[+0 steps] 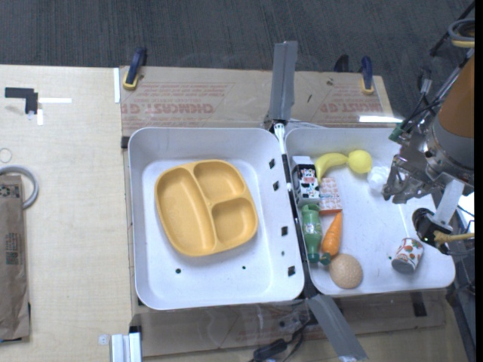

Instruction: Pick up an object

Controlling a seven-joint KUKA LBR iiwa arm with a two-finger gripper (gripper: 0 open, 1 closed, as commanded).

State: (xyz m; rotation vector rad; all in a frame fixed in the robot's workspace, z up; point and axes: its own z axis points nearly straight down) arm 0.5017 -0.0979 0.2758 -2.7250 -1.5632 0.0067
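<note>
My gripper (398,185) hangs over the right side of the right bin (377,285), just right of a small white object (377,177). Nothing can be seen held in it. Along the bin's left side lie a yellow banana (330,163), a lemon (360,161), a small printed box (306,178), a pink and white packet (330,196), a green bottle (311,228) and an orange carrot (332,233). A tan round object (346,271) rests near the front edge. A small patterned cup (407,255) lies below the gripper, toward the front right.
The left bin (151,277) holds a yellow divided plate (205,206). A grey divider bar (284,89) runs between the bins at the back. Cardboard (204,100) lies behind the bins. Cables (438,236) hang beside the arm at the right.
</note>
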